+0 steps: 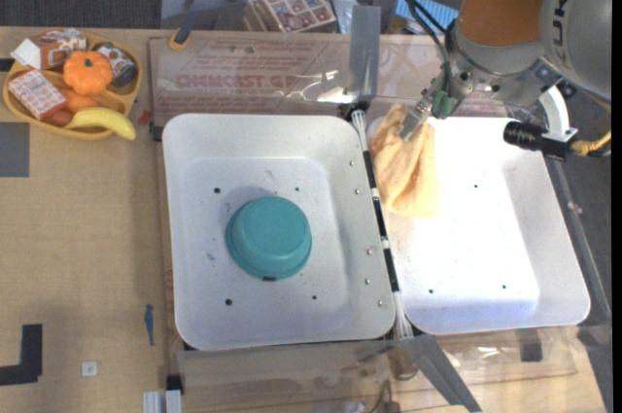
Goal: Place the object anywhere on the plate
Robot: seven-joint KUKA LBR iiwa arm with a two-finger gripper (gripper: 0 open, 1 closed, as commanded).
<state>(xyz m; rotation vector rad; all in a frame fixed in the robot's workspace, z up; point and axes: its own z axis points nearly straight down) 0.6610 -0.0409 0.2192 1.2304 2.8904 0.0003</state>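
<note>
Cloth (406, 166), pale orange and crumpled, hangs from the gripper (420, 116) above the left edge of the right bin (505, 236), its lower folds close to the ridge between the two bins. We see the fingers pinched on the cloth's upper corner, so the hand is clamped on it. The teal plate (269, 237) lies near the middle of the left bin (262, 158), well apart from the cloth. We judge the step in hand to be the carry leftward across the ridge. To do it well, we would keep the cloth high enough that its trailing folds clear the ridge, centre the gripper over the plate before lowering, and release only when most of the fabric rests on the plate.
</note>
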